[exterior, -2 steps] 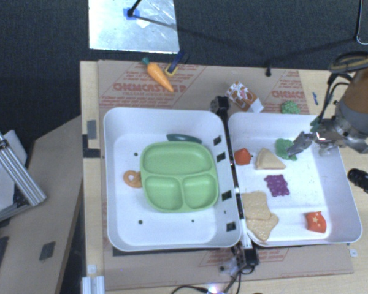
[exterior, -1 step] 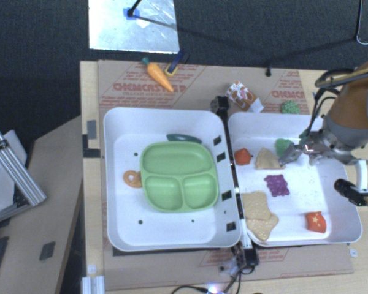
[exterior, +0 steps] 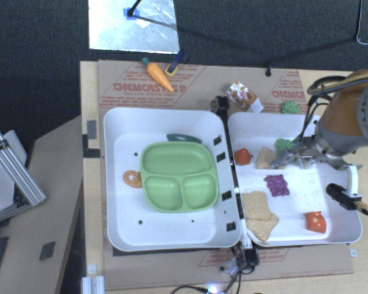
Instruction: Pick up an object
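Note:
My gripper (exterior: 286, 158) is low in the right bin (exterior: 337, 237), near its back edge, on the grey arm with the orange band (exterior: 349, 118) that comes in from the right. It sits between a beige piece (exterior: 264, 158) on its left and a green piece (exterior: 284, 144) just behind it, and whether it touches either is unclear. Further left lies a red-orange round piece (exterior: 243, 157). A purple bunch of grapes (exterior: 276, 185) lies just in front of the gripper. Tan bread slices (exterior: 258, 214) and a red piece (exterior: 315, 222) lie near the front wall.
The left bin (exterior: 119, 225) holds a green divided plate (exterior: 178, 176), an orange ring (exterior: 132, 179) and a dark green thing (exterior: 184, 138) behind the plate. On the bench behind the bins lie a carrot (exterior: 159, 76), a small packet (exterior: 241, 95) and a green lump (exterior: 289, 108).

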Tool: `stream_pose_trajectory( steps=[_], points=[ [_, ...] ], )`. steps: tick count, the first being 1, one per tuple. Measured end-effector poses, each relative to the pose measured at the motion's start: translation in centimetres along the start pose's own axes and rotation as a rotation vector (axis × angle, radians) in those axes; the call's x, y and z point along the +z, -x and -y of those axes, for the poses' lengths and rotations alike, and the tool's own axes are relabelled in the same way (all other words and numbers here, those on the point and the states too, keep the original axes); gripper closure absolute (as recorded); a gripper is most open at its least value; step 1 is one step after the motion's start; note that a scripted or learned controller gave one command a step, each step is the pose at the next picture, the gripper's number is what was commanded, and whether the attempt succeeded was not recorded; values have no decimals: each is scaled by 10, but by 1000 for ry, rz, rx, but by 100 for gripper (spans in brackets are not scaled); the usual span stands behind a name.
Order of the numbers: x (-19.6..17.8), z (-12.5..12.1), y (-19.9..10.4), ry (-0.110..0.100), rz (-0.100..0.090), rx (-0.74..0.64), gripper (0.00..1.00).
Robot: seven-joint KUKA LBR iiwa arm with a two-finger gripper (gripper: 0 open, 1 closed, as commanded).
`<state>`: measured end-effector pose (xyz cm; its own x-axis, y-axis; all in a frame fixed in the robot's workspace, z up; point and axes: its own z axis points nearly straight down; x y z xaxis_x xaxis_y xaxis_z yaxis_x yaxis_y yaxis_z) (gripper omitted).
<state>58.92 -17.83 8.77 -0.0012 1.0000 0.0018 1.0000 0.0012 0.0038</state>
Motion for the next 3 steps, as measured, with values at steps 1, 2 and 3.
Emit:
stream_pose_trajectory(
  steps=[1, 2, 3],
  points=[
    [-13, -2, 0, 9, 2, -1, 100],
    [-56, 0, 0, -1, 3, -3, 100],
    [-99, 1, 0, 0, 3, -3, 100]
  ],
)
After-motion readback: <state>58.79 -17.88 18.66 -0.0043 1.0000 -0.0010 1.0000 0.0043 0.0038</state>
